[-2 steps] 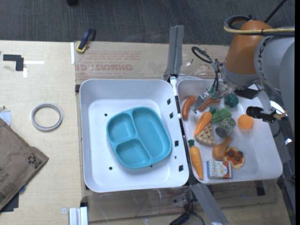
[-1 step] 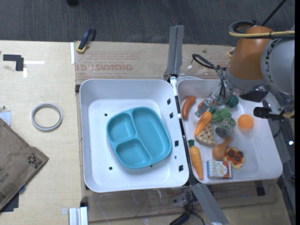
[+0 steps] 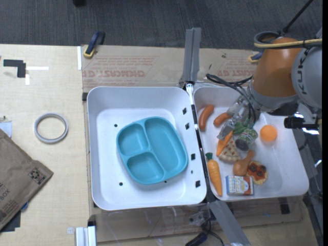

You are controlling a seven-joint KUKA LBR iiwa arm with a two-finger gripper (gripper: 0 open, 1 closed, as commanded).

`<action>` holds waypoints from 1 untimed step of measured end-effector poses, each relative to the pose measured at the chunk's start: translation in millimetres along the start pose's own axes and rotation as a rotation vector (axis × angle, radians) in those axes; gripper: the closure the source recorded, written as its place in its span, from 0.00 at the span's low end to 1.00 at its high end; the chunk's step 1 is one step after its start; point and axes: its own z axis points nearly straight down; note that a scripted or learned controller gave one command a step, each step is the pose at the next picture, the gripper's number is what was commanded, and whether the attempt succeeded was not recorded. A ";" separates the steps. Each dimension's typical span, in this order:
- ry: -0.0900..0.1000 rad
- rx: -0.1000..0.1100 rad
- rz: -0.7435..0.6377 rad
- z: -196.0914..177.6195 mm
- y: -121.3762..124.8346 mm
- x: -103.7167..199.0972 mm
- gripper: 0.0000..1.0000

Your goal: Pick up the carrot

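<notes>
The hand (image 3: 231, 131) hovers low over the middle of the right bin (image 3: 287, 188); its grip state cannot be told. The carrot (image 3: 214, 176) lies near that bin's front-left corner.

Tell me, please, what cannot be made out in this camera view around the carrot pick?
- Gripper: fingers too small and cluttered to read.
- Orange piece beneath it: partly covered, identity unclear.
- Carrot: lies apart at the right bin's left wall.
- Small carton: label too small to read.
</notes>
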 end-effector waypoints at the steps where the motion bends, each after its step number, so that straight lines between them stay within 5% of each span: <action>1: 0.032 0.020 0.383 13.0 -16.1 49.5 0.00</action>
